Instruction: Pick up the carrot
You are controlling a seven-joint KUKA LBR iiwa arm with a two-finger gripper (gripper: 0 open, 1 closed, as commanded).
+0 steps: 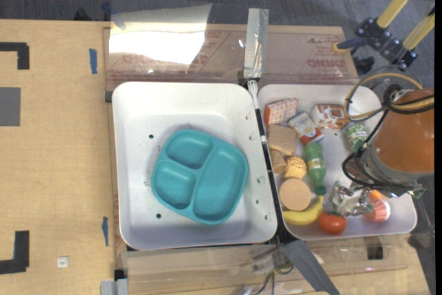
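There's the arm (407,138) — a fat orange band over grey casing, black cables looping around it — and a small silvery metal gripper (349,200) at its end.

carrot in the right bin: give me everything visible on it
The carrot shows as a small orange piece, paler and pinkish toward its right end, plastic-looking like toy food. It lies at the near right of the right bin, partly hidden under the end effector, whose metal parts lie against its left side. A red tomato sits just left of it. Its full shape is hidden.
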